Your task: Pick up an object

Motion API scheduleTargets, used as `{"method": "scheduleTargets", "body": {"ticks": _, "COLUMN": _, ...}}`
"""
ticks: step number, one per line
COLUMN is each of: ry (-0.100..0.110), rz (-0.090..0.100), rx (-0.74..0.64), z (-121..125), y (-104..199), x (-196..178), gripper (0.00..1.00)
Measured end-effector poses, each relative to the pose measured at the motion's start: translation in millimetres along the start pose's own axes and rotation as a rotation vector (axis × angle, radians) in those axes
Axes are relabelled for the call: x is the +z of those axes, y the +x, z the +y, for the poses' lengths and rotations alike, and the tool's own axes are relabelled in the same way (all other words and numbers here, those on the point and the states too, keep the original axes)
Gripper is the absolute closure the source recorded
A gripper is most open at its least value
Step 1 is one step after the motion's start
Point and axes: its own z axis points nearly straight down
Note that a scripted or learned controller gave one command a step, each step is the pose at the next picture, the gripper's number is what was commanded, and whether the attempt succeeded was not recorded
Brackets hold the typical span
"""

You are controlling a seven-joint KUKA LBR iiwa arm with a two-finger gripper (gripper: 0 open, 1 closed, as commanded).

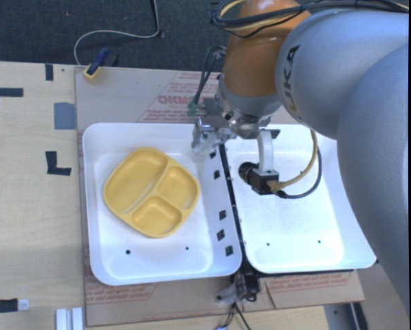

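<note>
A smooth, rounded yellow plate [150, 192], split into three compartments, lies in the left bin [157, 254]. The gripper [207, 140] hangs at that bin's far right corner, half hidden; open or closed, I cannot tell.

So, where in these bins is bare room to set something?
Right bin: bare floor toward its near rim. Left bin: a strip between the yellow divided plate and the near rim. Crowded by the gripper at the far end.

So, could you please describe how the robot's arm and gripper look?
The arm is smooth, rounded and grey, with dark lettering on its casing and a glossy orange band above the wrist. Black cables loop over that band. The gripper is small, of silvery metal.
</note>
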Motion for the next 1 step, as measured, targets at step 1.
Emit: {"method": "scheduleTargets", "body": {"ticks": 1, "ry": -0.005, "rz": -0.008, "rx": 0.025, "z": -65.1, "y": -176.1, "x": -127.3, "gripper": 1.00}}
